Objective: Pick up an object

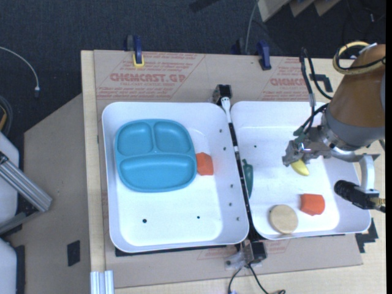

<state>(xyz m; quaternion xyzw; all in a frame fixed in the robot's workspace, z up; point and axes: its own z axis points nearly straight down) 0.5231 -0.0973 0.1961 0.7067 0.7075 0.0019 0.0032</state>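
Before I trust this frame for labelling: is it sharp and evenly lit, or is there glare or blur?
Camera view: even, soft light, faint shadows. The blue tray and orange block look crisp. The white bins are bright, nearly washed out, with little surface detail. The gripper over the yellow object looks slightly soft; its fingers are hard to resolve.

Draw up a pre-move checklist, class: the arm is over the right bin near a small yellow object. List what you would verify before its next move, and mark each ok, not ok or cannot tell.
1. Gripper positioned over the right bin: ok.
2. Yellow object sits right under the gripper: ok.
3. Yellow object actually between the fingers: cannot tell.
4. Neighbours apart from the target: red object and tan round object lie nearer the front edge: ok.
5. Green object by the bins' shared wall is away from the gripper: ok.
6. Left bin's blue tray and orange block out of the way: ok.
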